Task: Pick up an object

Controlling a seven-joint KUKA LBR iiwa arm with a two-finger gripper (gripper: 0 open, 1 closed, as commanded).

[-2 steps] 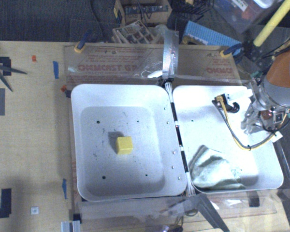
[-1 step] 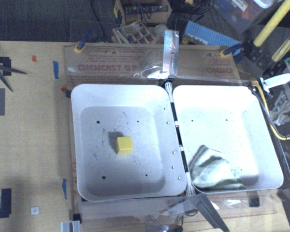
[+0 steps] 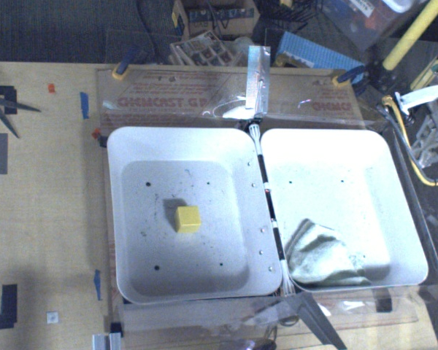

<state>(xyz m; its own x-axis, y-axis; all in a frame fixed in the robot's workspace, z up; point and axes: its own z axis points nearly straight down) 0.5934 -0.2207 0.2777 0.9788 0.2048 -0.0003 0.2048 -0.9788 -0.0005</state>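
Wooden bench (image 3: 44, 217) bears two white bins side by side; yellow block (image 3: 188, 219) sits near the middle of the left bin (image 3: 197, 148), apart from its walls; crumpled pale cloth (image 3: 323, 259) lies in the right bin's (image 3: 336, 155) near corner.

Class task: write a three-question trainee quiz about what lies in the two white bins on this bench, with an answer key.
1. True or false: the yellow block lies in the left bin.
2. What lies in the right bin? A) a crumpled pale cloth B) a red ball C) a metal spoon
3. Fill in: the crumpled cloth sits near the bin's ____ left corner.

Key: 1 true; 2 A; 3 front (the corner nearest the camera).
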